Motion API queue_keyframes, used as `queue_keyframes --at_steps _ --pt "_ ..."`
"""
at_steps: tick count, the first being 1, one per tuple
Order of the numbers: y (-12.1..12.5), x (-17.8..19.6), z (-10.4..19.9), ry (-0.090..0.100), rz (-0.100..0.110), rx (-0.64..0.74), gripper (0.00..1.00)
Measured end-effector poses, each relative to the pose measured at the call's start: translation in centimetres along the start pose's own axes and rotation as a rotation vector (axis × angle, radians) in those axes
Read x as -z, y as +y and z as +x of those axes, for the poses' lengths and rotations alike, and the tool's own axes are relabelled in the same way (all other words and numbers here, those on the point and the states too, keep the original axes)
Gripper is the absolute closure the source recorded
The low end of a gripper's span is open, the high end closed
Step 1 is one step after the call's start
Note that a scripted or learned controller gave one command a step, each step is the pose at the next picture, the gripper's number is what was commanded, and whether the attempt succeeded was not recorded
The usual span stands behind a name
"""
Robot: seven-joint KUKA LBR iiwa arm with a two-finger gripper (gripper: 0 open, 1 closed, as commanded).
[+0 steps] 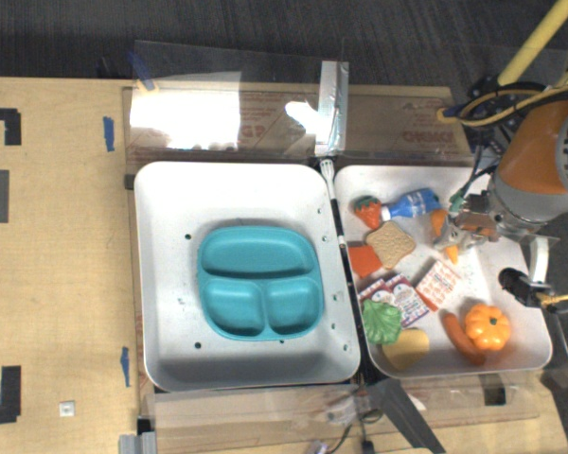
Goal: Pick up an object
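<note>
The right bin (540, 353) holds a mixed pile of toy food. A blue bottle (413, 202) lies at its back beside an orange-red piece (366, 211). In front of them sit a tan cracker (391, 242), a red block (363, 258) and two printed packets (398, 298) (439, 283). Green lettuce (381, 322), a yellow piece (409, 343), a carrot (454, 333) and an orange pumpkin (486, 327) lie along the front. My gripper (460, 229) hangs low over the bin's back right, just right of the bottle and next to a small orange piece (439, 222).
The left bin (161, 206) carries a teal divided plate (260, 279). A clear plastic sheet (237, 112) and a metal upright (332, 102) stand behind the bins. Yellow and black cables (497, 97) trail at the back right above the arm.
</note>
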State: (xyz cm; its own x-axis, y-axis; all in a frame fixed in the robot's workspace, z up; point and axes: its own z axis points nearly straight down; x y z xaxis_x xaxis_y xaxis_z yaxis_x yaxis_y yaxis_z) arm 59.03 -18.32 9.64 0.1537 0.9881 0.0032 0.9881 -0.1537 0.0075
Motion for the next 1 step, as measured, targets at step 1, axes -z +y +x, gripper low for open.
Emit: queue_keyframes --at_steps 1 --pt "4.8 5.7 4.3 -0.003 0.058 -0.014 1.0"
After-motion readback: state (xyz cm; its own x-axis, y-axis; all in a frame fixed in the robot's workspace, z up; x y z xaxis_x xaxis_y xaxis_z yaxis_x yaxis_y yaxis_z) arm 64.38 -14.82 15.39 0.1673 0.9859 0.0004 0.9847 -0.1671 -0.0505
